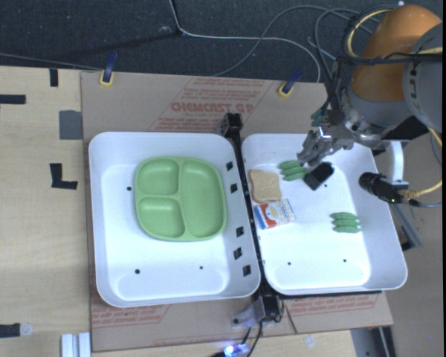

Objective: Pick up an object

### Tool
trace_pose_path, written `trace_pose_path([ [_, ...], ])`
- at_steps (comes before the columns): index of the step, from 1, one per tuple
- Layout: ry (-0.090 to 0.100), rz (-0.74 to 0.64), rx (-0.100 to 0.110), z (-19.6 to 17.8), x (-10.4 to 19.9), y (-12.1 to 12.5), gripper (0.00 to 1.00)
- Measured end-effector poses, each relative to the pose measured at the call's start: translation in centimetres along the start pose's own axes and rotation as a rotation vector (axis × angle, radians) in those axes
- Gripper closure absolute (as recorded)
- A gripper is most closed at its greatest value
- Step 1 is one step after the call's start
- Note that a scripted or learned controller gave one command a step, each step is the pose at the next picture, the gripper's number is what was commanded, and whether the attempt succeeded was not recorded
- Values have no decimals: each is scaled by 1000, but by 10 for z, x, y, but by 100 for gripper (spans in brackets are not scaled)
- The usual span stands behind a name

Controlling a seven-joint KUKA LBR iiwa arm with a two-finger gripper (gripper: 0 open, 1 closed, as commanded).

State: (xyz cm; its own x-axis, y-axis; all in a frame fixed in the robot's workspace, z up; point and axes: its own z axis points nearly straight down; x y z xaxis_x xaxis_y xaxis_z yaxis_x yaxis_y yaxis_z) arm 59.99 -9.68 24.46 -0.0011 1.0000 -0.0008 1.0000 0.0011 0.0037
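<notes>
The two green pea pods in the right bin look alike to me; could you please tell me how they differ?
The upper green pod lies near the bin's back, right beside the gripper and close to the bread slice; the lower green pod lies alone toward the right bin's right side. The upper pod is tilted, while the lower one lies nearly level. Both are small, green, ridged toy pods on the white floor.
</notes>
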Motion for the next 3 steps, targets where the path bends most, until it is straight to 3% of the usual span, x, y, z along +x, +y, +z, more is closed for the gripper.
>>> trace_pose_path([
  [2,2,-6,5,16,116,21,100],
  [3,2,-6,6,18,170,10,100],
])
